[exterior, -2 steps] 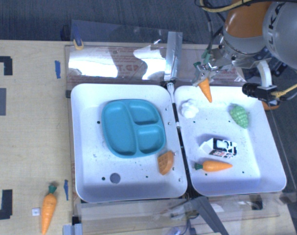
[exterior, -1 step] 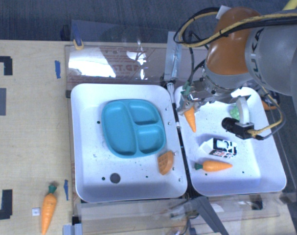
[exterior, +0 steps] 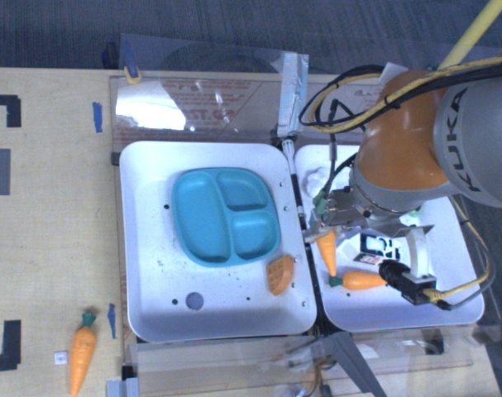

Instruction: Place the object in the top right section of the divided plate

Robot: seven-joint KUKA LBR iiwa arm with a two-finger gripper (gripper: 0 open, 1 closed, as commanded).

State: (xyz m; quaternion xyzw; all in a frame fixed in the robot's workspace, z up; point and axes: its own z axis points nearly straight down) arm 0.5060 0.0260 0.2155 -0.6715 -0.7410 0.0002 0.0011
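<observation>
A blue divided plate (exterior: 226,215) lies in the left bin (exterior: 143,288), with two small sections on its right side and one large section on its left. My gripper (exterior: 332,218) hangs over the left part of the right bin (exterior: 461,308), under the orange band of the arm. Just below it lies an orange carrot (exterior: 327,251), pointing down. I cannot see whether the gripper touches it. A second carrot (exterior: 362,281) lies crosswise a little lower and to the right. A brown, bread-like piece (exterior: 278,274) sits in the left bin below the plate's right corner.
A toy carrot with a green top (exterior: 83,351) lies on the wooden bench at the lower left, outside the bins. A small grey disc (exterior: 193,302) sits near the left bin's front. A black-and-white card (exterior: 375,248) and cables lie in the right bin.
</observation>
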